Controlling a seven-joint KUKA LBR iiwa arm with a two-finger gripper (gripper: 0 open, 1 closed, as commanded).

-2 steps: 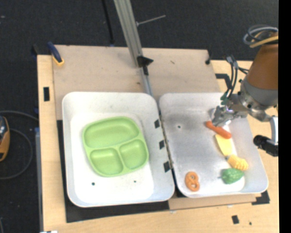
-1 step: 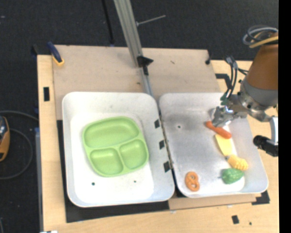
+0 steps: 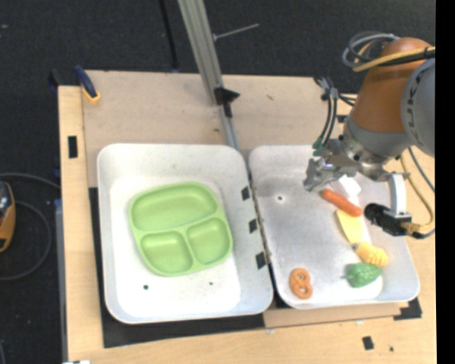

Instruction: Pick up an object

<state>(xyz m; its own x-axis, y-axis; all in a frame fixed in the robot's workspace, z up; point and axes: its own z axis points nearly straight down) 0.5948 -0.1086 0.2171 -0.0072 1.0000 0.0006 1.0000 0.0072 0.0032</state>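
Counter (image 3: pixel 159 108): pale wood top, carrying two shallow white bins side by side, with dark floor around it.
Left bin (image 3: pixel 114 165): white, rounded corners, holding one green tray.
Right bin (image 3: pixel 288 226): white, just right of the left bin, their inner rims nearly touching; it holds the small food pieces.
Arm (image 3: pixel 383 97): grey with an orange band, coming in from the right and hanging over the far right part of the right bin.
Green tray (image 3: pixel 180 227): light green, three compartments, one long one on the far side and two smaller ones on the near side; it lies in the middle of the left bin.
Metal post (image 3: pixel 205 51): grey extruded bar rising at the far side of the counter, between the two bins.
Gripper (image 3: pixel 324 174): low over the far part of the right bin, just left of the carrot's end; whether the fingers are open or closed I cannot tell.
Carrot (image 3: pixel 340 202): orange, lying slantwise, just near of the gripper.
Yellow piece (image 3: pixel 350 227): pale wedge directly near of the carrot.
Corn (image 3: pixel 371 255): yellow, right of the wedge's near end.
Green vegetable (image 3: pixel 362 274): near right corner of the right bin, touching the corn.
Pretzel (image 3: pixel 300 283): orange-brown, near edge of the right bin, left of the green vegetable.
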